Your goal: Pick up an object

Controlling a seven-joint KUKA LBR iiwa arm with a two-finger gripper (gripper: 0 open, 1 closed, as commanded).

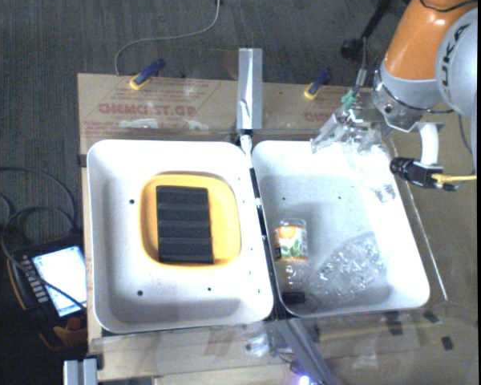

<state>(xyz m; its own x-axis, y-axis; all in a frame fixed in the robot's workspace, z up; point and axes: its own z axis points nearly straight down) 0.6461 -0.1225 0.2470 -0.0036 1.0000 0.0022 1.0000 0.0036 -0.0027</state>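
Claw above the right bin's far edge
The claw (337,131) hangs over the right bin (409,239); whether it is wide or narrow cannot be told. A small orange-labelled packet (291,241) lies inside.

Two bins sit side by side on the table (104,107), the left bin (112,295) touching the right bin (409,287) along a shared middle edge. In the left bin a tray (228,215) lies near the centre with a ridged block (184,223) on it. In the right bin a small packet (291,241) lies near the left wall, crumpled clear wrapping (353,263) just to its right, and the hand (345,131) is over that bin's far edge.
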